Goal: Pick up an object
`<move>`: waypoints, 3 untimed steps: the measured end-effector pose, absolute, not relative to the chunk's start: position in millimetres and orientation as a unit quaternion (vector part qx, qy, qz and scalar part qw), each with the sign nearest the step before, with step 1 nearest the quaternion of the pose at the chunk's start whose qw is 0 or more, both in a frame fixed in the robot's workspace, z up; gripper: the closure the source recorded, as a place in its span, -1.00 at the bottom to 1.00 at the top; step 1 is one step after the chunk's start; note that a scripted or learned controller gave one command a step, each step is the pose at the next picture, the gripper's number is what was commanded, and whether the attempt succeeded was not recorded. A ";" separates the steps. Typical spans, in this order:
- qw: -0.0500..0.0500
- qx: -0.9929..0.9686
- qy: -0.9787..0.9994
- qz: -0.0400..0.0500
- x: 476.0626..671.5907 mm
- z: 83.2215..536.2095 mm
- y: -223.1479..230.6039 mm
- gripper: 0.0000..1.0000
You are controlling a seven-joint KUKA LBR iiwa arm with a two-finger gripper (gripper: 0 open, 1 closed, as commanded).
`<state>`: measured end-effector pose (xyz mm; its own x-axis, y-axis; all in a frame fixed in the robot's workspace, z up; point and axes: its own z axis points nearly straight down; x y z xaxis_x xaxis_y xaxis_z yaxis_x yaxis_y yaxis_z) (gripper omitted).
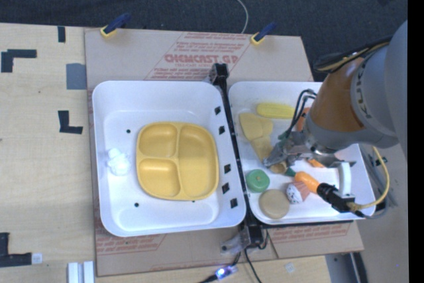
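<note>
We judge the cheese wedge (255,126) light, stiff, slick; grip its flat sides. Whether the gripper (277,160) is spread, we cannot tell.

One fixed camera looks down at a slant on both white bins (106,142), arm (358,103) entering from right.

You can read red print on the cardboard sheet (199,59) under the two bins; its largest line looks like "CHEMCAST GP", seen upside down from your view; the smaller red lines around it are too blurred for you to make out.
</note>
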<state>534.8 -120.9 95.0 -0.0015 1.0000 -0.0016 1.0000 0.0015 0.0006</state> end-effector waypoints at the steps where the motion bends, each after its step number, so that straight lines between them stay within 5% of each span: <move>1: 0.001 0.703 0.711 0.003 538.9 189.6 -34.8 1.00; 2: -0.001 0.705 0.709 0.001 517.2 215.7 12.1 1.00; 3: 0.000 0.704 0.710 0.002 499.6 295.7 86.0 1.00</move>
